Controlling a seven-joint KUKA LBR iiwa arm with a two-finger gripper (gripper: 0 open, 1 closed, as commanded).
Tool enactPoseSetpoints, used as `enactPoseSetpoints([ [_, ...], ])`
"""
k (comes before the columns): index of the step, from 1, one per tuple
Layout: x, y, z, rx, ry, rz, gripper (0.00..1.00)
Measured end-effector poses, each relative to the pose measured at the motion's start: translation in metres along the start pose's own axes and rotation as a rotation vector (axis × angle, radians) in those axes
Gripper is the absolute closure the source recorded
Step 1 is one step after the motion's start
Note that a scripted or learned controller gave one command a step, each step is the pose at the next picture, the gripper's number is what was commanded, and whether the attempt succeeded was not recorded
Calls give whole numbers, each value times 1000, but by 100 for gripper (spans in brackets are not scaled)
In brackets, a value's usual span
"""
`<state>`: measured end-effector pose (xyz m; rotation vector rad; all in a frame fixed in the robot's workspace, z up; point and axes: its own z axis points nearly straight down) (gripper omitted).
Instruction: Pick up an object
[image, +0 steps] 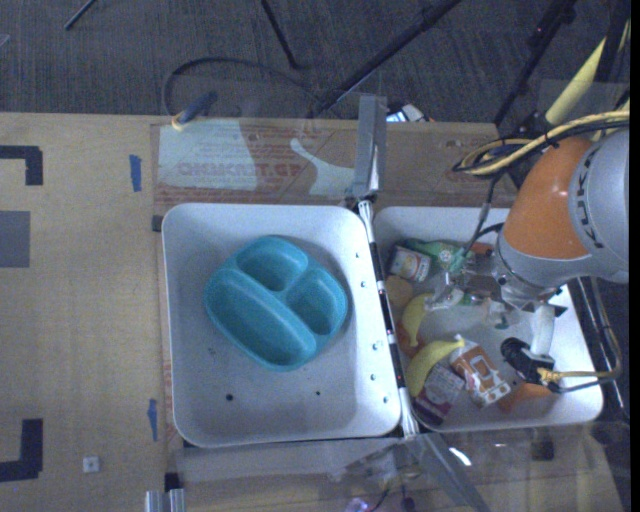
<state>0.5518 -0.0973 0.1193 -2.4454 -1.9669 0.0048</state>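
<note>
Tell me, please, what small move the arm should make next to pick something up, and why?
Probably a short, straight descent. The gripper hangs over the right bin, roughly above the clutter of bananas and packets along the bin's left side, and nothing can be seen between its fingers. The left bin holds a teal divided tray, far from the gripper.

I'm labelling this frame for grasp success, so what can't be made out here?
- End effector: blurred and partly under the grey arm's wrist; grip state unreadable.
- Small packaged items in the right white bin: too blurred to identify.
- Right bin's far corner: covered by the orange-banded arm.
</note>
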Motion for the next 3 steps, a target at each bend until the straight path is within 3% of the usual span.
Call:
enactPoseSetpoints([
  [1,20,87,34,-5,-1,242,0],
  [2,22,87,24,-4,-2,237,100],
  [3,93,97,-93,-3,-1,221,100],
])
